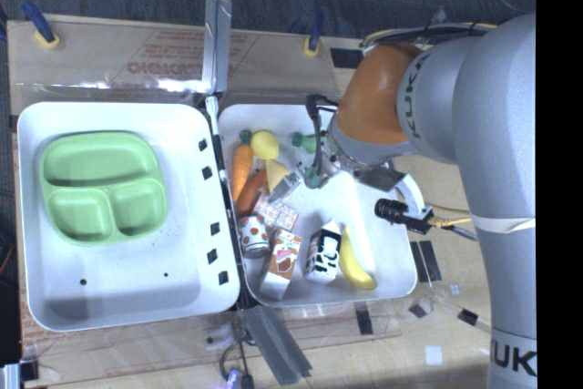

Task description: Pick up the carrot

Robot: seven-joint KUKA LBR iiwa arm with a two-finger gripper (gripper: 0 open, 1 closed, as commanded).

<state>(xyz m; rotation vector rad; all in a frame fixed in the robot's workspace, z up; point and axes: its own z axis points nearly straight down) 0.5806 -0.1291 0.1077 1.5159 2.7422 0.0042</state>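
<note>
Look at the right bin and you find the carrot against its left wall, lying lengthwise with its upper end near the far corner. A darker orange-red piece lies just beside it on the right, touching its lower half, and a yellow lemon sits just right of the carrot's upper end, with a pale yellow wedge below the lemon.

You see the arm reaching in from the right, its orange band above the wrist hanging over the bin's far right part. The gripper points down and to the left, its metal tip just right of the darker piece and close to the carrot but apart from it. You cannot tell how far the jaws stand apart, and nothing shows between them.

Nearer the front of that bin you have a patterned packet, a small can, a carton, a black-and-white carton and a banana, crowded together.

In the left bin a green divided tray lies flat. Both bins rest on the desk.
</note>
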